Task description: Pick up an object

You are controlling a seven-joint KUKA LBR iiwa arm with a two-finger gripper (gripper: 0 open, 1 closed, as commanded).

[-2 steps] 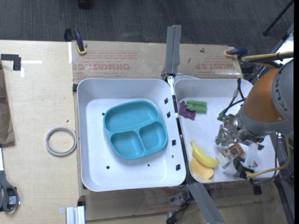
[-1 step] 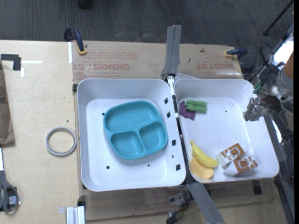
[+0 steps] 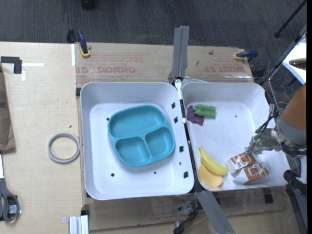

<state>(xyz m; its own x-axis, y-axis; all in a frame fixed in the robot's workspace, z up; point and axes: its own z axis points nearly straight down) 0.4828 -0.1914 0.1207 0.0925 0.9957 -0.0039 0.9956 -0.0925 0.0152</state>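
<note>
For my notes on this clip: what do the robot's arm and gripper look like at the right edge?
An orange section of the arm shows at the right edge, with grey parts just below it. From there the gripper extends leftward as a thin, metallic grey assembly with slim rods and thin cables alongside it. No markings are legible.

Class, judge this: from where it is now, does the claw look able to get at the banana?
Probably yes. The claw hangs in the same bin as the banana; only the cartons lie between, low enough to pass over.
</note>
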